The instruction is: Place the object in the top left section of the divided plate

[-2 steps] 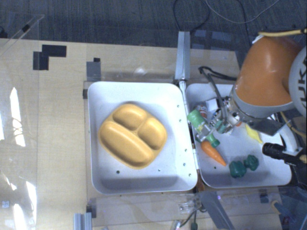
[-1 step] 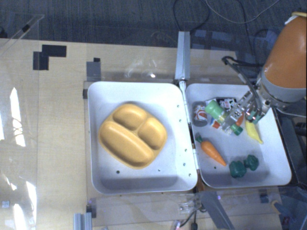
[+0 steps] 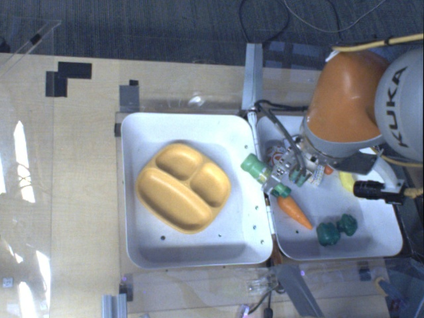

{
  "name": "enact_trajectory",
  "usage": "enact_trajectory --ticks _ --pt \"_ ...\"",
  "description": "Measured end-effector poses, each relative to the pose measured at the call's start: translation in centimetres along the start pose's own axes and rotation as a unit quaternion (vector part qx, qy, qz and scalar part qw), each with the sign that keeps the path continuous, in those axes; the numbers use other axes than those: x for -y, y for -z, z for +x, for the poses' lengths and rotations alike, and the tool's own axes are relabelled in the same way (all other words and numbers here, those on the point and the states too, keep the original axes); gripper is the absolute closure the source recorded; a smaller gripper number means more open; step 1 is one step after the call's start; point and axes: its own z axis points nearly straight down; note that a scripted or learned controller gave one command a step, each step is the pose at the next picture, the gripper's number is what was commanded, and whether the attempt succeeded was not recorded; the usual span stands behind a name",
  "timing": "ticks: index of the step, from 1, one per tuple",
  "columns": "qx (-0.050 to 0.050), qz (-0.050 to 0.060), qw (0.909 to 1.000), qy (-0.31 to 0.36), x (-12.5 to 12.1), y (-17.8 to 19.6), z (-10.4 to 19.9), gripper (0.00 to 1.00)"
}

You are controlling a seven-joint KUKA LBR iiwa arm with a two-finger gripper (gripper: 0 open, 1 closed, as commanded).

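Note:
A yellow divided plate (image 3: 183,187) lies in the left bin (image 3: 142,244), with two smaller sections on its upper side and one long section below. My gripper (image 3: 281,171) hangs over the left edge of the right bin (image 3: 391,240), under the arm's orange band. A small light-green piece (image 3: 252,166) sticks out to the gripper's left, over the wall between the two bins. Whether it is held cannot be made out. An orange carrot (image 3: 294,212) with a green top lies just below the gripper.
In the right bin a dark green lumpy object (image 3: 336,229) rests near the front wall, and a yellow object (image 3: 346,181) lies partly under the arm. A metal post (image 3: 254,71) stands behind the bins. Black cables loop across the back.

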Motion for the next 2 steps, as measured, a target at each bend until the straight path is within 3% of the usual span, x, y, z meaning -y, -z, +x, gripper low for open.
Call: enact_trajectory --ticks 1,2 --pt "0.004 -0.002 0.9933 0.116 2.8 6.8 -5.3 1.0" --pt "0.001 0.0 0.9915 0.13 2.6 -4.6 -2.3 1.0"
